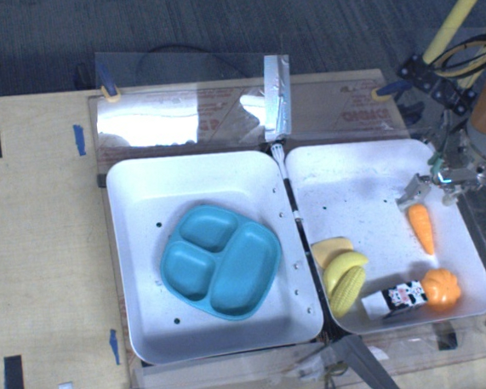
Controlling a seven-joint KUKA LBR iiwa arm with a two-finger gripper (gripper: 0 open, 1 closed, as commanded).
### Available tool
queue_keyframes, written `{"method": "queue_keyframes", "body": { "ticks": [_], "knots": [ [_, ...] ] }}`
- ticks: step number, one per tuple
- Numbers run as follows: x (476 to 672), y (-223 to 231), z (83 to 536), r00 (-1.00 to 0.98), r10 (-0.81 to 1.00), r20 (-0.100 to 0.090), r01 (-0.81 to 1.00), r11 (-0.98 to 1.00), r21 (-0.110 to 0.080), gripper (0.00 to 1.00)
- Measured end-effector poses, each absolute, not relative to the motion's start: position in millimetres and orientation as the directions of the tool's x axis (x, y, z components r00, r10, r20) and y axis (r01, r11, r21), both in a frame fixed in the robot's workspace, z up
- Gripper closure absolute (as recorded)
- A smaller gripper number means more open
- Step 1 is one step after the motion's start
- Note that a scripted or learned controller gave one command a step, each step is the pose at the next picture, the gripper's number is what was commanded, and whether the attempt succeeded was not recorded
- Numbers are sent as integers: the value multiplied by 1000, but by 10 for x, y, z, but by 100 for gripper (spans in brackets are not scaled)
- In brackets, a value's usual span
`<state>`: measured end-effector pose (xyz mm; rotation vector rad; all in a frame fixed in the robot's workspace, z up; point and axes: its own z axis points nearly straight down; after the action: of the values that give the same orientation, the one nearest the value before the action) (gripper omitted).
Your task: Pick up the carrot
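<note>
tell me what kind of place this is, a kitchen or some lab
Most likely a robotics lab bench, not a kitchen: two shallow white bins sit side by side on a wooden bench, the food looks like toys, such as the carrot, and a robot hand reaches in.

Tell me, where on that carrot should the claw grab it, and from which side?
Probably across the middle of the carrot, coming straight down. It lies flat in the right bin, thick end toward the gripper, tip toward the orange pumpkin, with bare floor along both long sides.
</note>
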<state>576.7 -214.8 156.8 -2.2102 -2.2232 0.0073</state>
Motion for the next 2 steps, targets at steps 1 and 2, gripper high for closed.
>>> {"method": "queue_keyframes", "body": {
  "ticks": [1, 2],
  "knots": [
    [5683, -2095, 976, 34, 999, 14, 999, -34, 7, 0],
    [5727, -2184, 1450, -170, 986, -4, 985, 170, 5, 0]
  ]
}}
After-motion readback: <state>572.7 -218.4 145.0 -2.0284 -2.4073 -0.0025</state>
